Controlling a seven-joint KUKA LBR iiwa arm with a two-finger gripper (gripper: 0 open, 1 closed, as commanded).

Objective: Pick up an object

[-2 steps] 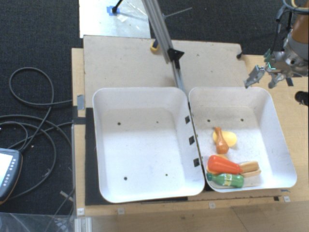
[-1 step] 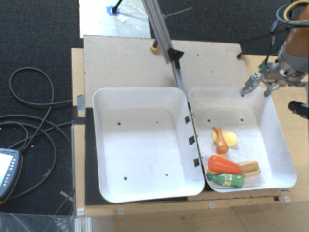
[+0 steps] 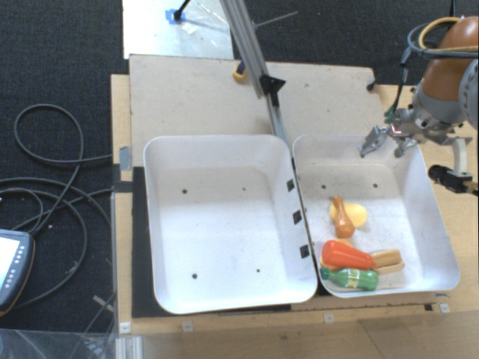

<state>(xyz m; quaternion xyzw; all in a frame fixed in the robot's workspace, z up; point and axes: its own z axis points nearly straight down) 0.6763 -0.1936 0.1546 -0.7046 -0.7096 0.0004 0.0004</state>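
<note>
The right bin [image 3: 423,193] holds several toy foods near its front: an orange carrot [image 3: 346,256], a green bottle [image 3: 352,278], a hot dog in a bun [image 3: 387,259], a brown drumstick [image 3: 343,219] and a yellow piece [image 3: 356,214] beside it. My gripper [image 3: 388,143] hovers over the bin's far right corner, well behind the toys. Its two fingers stand apart, open, with nothing between them.
The left bin [image 3: 221,223] sits alongside, sharing a dividing wall with black tabs. A grey metal pole [image 3: 251,47] slants over the bench from the back. Cables and a pendant [image 3: 13,264] lie on the floor at left.
</note>
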